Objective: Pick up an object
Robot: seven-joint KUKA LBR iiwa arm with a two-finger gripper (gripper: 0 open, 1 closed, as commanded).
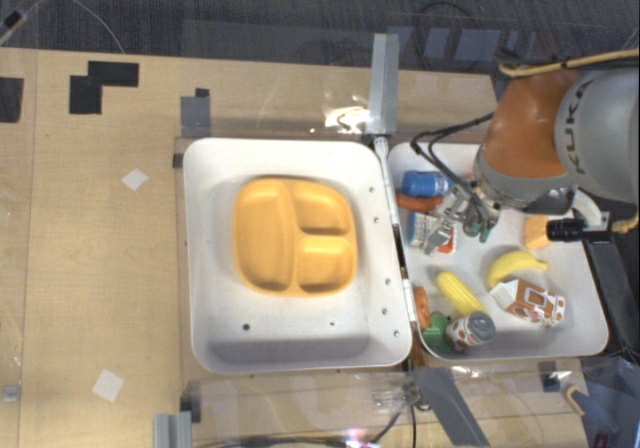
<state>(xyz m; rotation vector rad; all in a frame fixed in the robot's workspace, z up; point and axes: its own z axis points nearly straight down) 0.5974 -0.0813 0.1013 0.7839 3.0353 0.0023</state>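
Note:
My gripper hangs low over the upper left part of the right bin, under the arm's orange band. Just below it lies a small white and red packet, partly hidden by the gripper. A blue can and an orange-red item lie just to its upper left. Further down the bin are a banana, a corn cob, a tin can and a white and orange carton. An orange wedge lies to the right.
The left bin holds a yellow divided plate. A green item and a red one lie along the right bin's lower left wall. A metal post stands between the bins at the back.

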